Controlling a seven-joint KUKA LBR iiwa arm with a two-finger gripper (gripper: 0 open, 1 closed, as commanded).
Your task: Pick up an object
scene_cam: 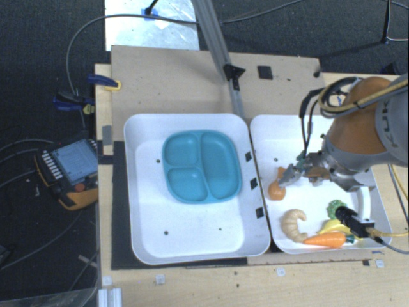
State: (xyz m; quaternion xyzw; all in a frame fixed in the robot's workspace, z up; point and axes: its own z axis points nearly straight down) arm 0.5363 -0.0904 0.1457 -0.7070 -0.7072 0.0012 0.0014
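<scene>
Camera view: grey KUKA arm with orange band (358, 123) reaches in from the right over the right shallow white bin (275, 133). Two-finger gripper (289, 176) sits low in that bin, tips pointing left. Can't tell if it's open or closed; the tip area is too small and blurred to call.

Landmark = the gripper.

- Small orange round toy fruit (276, 190): just below-left of the gripper, right at the tips. It appears to touch them, but nothing shows it clamped, so I can't say it's held.
- Beige croissant-shaped toy (294, 224): below the gripper, near the bin's front edge, apart from the orange fruit.
- Orange plastic carrot (327, 239): below-right of the gripper, lying along the bin's front wall, just beside the croissant's lower end.
- Yellow banana-like piece (333, 226) and green broccoli-like toy (336, 208): below-right of the gripper, bunched together just above the carrot. A black part of the arm with cable overlaps them, so their exact outlines are unclear.
- Left shallow white bin (144, 190): left of the gripper, touching the right bin along the middle divider.
- Blue plastic plate with three compartments (201, 165): well left of the gripper, flat in the left bin's upper middle.
</scene>
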